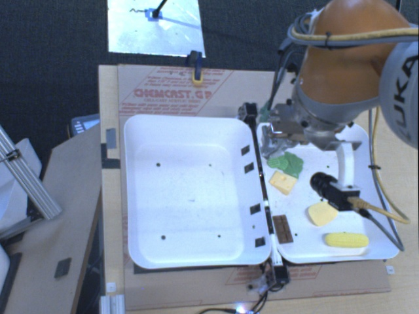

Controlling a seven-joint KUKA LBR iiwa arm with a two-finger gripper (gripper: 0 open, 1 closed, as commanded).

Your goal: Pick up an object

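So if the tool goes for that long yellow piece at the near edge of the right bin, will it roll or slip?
The long yellow piece looks rounded and elongated, so a sideways push would probably roll it. Its surface appears smooth, perhaps slippery in a pinch. It lies flat near the right bin rim, which may limit approach.

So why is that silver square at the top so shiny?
In the camera view, the silver sheet behind the bins catches the light and glares pale; the left bin is evenly lit with soft shadows, and the arm's orange band looks slightly blurred.
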